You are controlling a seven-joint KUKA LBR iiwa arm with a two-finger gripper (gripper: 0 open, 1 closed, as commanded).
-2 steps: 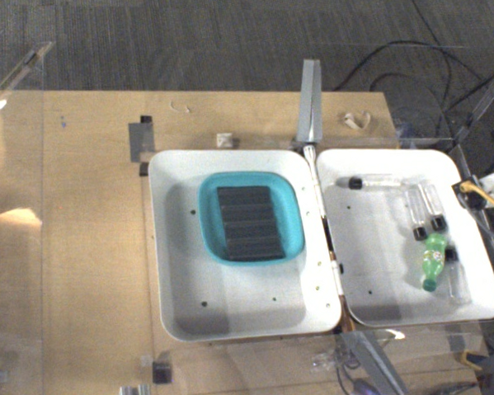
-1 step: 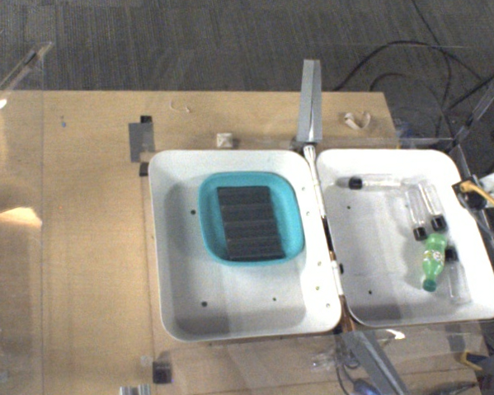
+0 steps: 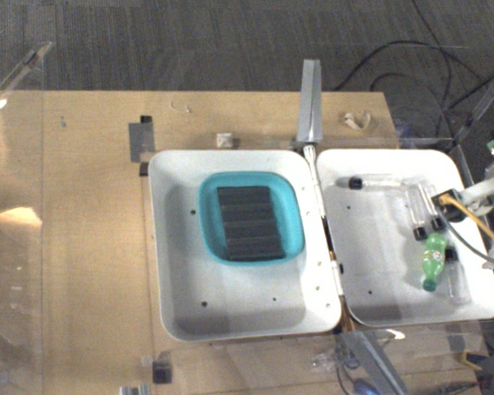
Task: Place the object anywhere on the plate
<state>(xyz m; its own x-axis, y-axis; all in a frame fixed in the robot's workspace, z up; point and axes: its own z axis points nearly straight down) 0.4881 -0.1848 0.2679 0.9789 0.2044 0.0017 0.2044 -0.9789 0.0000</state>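
A small green object (image 3: 433, 262) lies in the right bin (image 3: 376, 293), near its right side. My gripper (image 3: 428, 226) reaches in from the right and hangs just above and beside the green object; its clear parts make it hard to read. I cannot tell whether it touches the object. A teal plate (image 3: 211, 227) with rounded corners sits in the left bin (image 3: 236, 313), and a dark ridged pad (image 3: 250, 223) covers its middle.
A clear tube with a black cap (image 3: 355, 182) lies along the far side of the right bin. A grey post (image 3: 310, 102) stands behind the divide between the bins. Cables (image 3: 472, 230) trail off at the right edge.
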